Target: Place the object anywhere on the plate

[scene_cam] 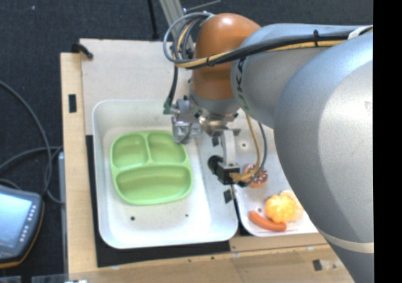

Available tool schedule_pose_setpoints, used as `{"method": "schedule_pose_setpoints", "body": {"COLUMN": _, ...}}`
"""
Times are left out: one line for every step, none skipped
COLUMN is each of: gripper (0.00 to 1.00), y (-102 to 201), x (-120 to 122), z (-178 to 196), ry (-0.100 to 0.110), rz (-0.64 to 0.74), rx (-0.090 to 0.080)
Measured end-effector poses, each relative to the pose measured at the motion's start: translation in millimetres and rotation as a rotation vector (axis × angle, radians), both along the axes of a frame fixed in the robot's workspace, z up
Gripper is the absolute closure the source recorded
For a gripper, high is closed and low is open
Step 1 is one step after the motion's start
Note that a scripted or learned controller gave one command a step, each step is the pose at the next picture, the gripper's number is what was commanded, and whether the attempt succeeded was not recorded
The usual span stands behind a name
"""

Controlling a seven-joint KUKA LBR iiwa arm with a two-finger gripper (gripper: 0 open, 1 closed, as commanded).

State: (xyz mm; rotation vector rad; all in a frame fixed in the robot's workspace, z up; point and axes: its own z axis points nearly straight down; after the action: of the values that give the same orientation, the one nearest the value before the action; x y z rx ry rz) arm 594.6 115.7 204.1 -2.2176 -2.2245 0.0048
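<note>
gripper (183, 126) at green plate (151, 181) rim, grip state unreadable; orange toy fruit (281, 208) likely light, stiff, slick, so pinch across its middle.

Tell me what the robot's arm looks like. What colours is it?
The arm is big, smooth and rounded, pale grey. Above the wrist sits a shiny orange band, domed like a ball. Thin grey cables loop out beside it. The gripper at the end is small and silvery metal.
</note>
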Motion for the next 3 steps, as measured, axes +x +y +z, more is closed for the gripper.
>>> {"method": "schedule_pose_setpoints", "body": {"gripper": 1.00, "y": -48.4, "x": 10.2, "z": 105.0, "ry": -0.012, "rz": -0.005, "rx": 0.001}}
{"method": "schedule_pose_setpoints", "body": {"gripper": 0.00, "y": -47.1, "x": 9.0, "z": 99.7, "ry": -0.003, "rz": -0.002, "rx": -0.001}}
{"method": "schedule_pose_setpoints", "body": {"gripper": 0.00, "y": -105.7, "x": -11.4, "z": 22.6, "ry": 0.005, "rz": -0.009, "rx": -0.002}}
